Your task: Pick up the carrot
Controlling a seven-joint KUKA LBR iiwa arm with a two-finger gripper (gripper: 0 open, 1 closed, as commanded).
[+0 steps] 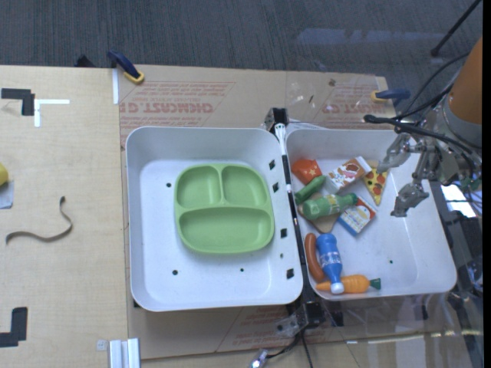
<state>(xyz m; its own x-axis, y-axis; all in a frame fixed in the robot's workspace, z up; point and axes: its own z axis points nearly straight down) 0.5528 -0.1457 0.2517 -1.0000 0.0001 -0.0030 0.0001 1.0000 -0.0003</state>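
- The gripper (404, 181) hangs open and empty above the right bin (430, 261).
- The carrot (351, 284) lies by the near wall, touching the blue bottle (329, 257); best to descend on its free, leafy end.

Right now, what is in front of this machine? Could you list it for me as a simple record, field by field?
target: carrot, lying at the near edge of the right bin
beside it: blue bottle, touching or nearly touching the carrot
also in right bin: green bottle, pizza slice toy, small cartons and other toy food
left bin: green divided plate
gripper: above the right bin's far right part, well apart from the carrot
holding: nothing seen between the jaws
task state: carrot not yet picked up
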